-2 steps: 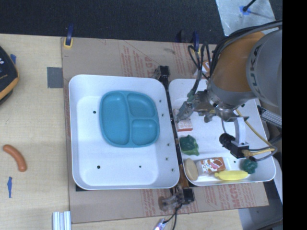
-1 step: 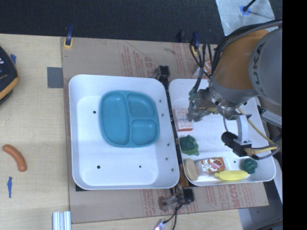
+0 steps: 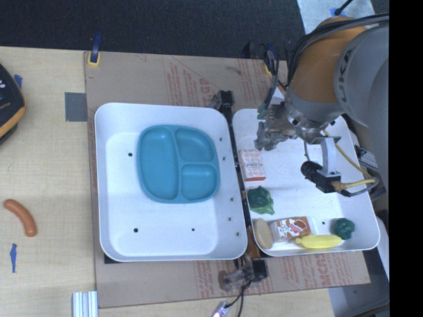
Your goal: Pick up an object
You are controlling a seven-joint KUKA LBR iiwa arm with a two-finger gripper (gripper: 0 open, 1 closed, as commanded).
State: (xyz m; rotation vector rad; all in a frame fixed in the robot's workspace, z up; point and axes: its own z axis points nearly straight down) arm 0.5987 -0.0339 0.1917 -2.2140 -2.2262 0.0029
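From your overhead camera, the grey arm point(image 3: 344, 65) with its orange band reaches in from the right and hangs over the upper left part of the right bin point(image 3: 344, 177), its fingers point(image 3: 268, 137) pointing down toward the bin floor near the wall shared with the left bin point(image 3: 112, 177). You cannot tell from this angle whether those fingers are parted or closed; they read as a dark cluster of metal, and nothing can be seen between them. The nearest object is a small white and red packet point(image 3: 252, 164), lying flat just below the fingers on the bin floor, close to them but whether touching you cannot tell. Further down the same bin you see a dark green leafy toy point(image 3: 260, 200) beside the dividing wall, and along the bottom edge a tan oval piece point(image 3: 264, 233), a red-and-white printed packet point(image 3: 292, 228), a yellow banana point(image 3: 318, 242) and a small dark green round item point(image 3: 343, 228), all well apart from the fingers. In the left bin a blue divided plate point(image 3: 177, 162) lies flat near the middle. Both bins sit on a brown cardboard sheet point(image 3: 165, 78) laid over the wooden surface point(image 3: 39, 177). On that surface, far left, you have an orange sausage-shaped toy point(image 3: 21, 216), and a black and yellow device point(image 3: 10, 104) is cut off by the left edge.
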